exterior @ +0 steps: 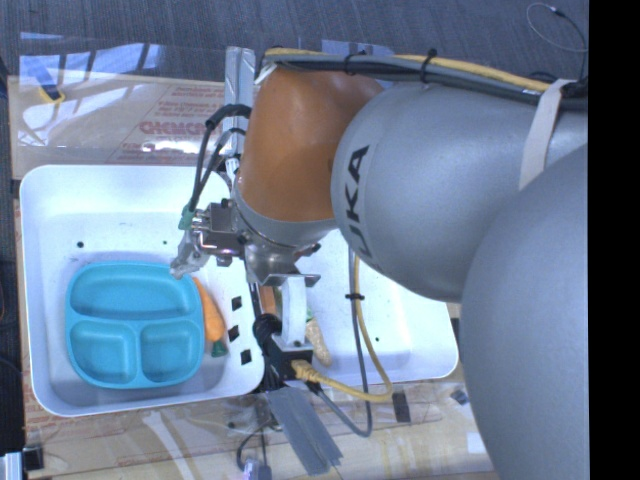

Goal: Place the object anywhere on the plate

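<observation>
Dark grey carpet across the top, finely ribbed. Thin cable looping on it at upper right. Below that, clear plastic sheet with bluish glare, spread over brown cardboard printed in red letters, too blurred to read. Wooden bench top along the bottom edge, pale and scuffed, crossed by strips of clear tape. Even, soft light overall, with bright reflections on the plastic at upper left.
</observation>
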### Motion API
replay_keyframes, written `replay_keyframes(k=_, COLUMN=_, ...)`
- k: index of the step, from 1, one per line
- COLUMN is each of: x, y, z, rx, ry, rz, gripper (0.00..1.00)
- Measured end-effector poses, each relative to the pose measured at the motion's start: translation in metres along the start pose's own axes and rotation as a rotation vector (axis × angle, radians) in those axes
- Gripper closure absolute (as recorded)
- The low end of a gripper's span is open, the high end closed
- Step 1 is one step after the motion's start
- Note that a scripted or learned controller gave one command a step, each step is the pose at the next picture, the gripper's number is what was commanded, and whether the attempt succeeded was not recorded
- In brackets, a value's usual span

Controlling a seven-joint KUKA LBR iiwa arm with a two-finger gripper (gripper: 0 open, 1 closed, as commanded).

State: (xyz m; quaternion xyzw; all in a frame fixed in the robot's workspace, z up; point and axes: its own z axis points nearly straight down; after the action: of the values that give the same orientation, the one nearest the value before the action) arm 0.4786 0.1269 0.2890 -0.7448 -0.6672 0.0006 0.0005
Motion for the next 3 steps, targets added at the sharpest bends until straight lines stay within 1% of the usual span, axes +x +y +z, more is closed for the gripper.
replay_keyframes(k=1, x=-0.0004, y=0.0001, z=0.0, rx=0.0, ry=0.0, rz=0.001, gripper=0.0)
replay_keyframes(k=2, x=0.001, y=0.0001, z=-0.0094, rx=0.002, ry=-0.002, rz=-0.008, gripper=1.0)
replay_keyframes(k=3, x=0.0011, y=0.0, z=-0.0093, rx=0.003, ry=-0.002, rz=-0.009, gripper=0.0)
